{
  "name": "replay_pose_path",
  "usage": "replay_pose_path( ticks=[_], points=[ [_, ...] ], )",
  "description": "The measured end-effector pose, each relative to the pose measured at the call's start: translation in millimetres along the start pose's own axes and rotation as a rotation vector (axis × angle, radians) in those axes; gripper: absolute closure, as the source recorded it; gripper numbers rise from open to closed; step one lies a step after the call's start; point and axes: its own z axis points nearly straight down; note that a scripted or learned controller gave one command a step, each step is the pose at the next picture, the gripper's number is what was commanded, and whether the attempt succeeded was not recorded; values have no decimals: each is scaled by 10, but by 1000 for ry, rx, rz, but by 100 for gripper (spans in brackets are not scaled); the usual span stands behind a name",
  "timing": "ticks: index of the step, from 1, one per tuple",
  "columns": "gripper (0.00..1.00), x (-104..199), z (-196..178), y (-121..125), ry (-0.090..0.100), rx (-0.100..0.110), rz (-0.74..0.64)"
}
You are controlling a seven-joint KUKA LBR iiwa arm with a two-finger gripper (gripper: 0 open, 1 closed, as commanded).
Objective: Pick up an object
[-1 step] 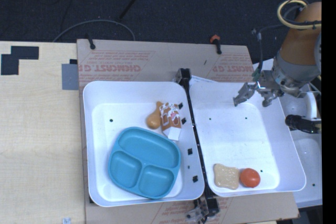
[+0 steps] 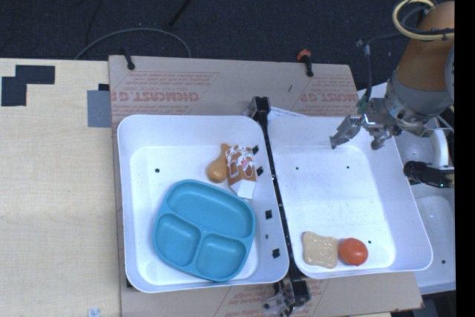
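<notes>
While the grey arm with the orange band reaches in from the right, its two-finger gripper hovers over the far edge of the right shallow white bin, fingers spread apart with nothing between them. That spread suits an approach: the jaws stand ready to straddle a target rather than carry one.

Candidate objects sit in two groups. In the right bin, a round red tomato-like ball and a pale tan slice of toy bread lie touching, side by side at the near wall, well apart from the gripper. Their place against the wall likely limits finger clearance on the near side; an approach from the far side looks more open.

In the left shallow white bin, a blue plastic divided plate with three compartments lies flat and takes up much of the floor. Just beyond its far right corner, a small brown figure with a white and orange patterned part rests beside the black divider between the bins; its exact shape is too small to tell.

Judgement: no grasp has begun. The red ball and bread are the nearest targets in the arm's own bin; the flat plate offers little for two fingers to close on.
</notes>
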Motion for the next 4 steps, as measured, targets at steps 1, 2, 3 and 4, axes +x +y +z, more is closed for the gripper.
replay_pose_path(
  ticks=[1,2,3,4],
  points=[
    [0,31,626,44,1,5,-1],
    [0,93,1256,7,1,5,-1],
    [0,94,1235,3,0,1,1],
    [100,86,1134,2,1,2,4]
  ],
)
